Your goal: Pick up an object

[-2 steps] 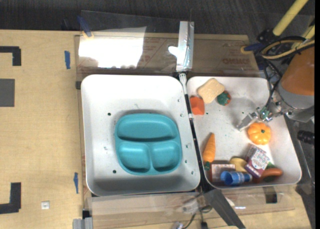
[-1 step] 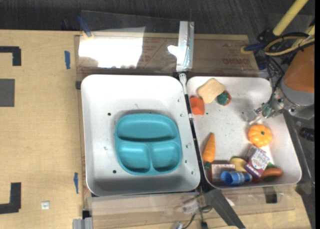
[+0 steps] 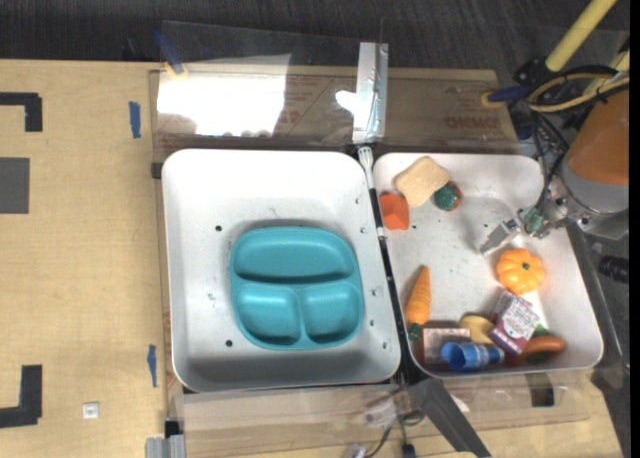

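My gripper (image 3: 515, 227) hangs over the right bin (image 3: 470, 246), near its right wall, with its fingers open and nothing between them. Just below it lies a small orange pumpkin (image 3: 520, 270). A carrot (image 3: 418, 294) lies by the divider. A tan bread slice (image 3: 422, 179), a green-and-red piece (image 3: 447, 197) and an orange-red block (image 3: 394, 212) sit in the bin's far left corner. Along the near wall are a pink-and-white carton (image 3: 517, 320), a blue cylinder (image 3: 470, 354), a yellow piece (image 3: 477, 326) and a red piece (image 3: 545, 346).
The left bin (image 3: 190, 246) holds a teal divided tray (image 3: 295, 286). A clear plastic sheet (image 3: 260, 86) stands behind the bins. Cables and a yellow pole (image 3: 590, 16) crowd the far right beside the arm (image 3: 600, 161).
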`<state>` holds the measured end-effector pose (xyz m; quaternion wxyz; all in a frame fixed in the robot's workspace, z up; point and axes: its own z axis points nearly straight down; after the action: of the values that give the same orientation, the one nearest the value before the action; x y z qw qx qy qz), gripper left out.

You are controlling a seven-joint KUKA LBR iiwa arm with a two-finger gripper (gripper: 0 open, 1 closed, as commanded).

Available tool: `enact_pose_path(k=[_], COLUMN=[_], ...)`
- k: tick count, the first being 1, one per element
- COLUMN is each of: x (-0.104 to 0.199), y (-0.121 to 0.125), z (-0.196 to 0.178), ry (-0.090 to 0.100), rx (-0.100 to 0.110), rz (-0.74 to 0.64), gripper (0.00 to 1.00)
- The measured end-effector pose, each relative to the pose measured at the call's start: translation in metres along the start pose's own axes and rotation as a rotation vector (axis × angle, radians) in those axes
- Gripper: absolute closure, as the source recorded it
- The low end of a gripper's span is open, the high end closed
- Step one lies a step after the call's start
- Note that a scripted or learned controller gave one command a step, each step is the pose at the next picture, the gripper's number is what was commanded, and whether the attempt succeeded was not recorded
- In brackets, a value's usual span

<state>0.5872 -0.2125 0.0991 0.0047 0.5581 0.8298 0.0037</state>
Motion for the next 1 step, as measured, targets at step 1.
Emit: enact_pose_path(k=[1], x=[0.0074], y=[-0.0139], z=[0.0116], ry=[0.001], rx=[0.006], rz=[-0.144], gripper=[0.0])
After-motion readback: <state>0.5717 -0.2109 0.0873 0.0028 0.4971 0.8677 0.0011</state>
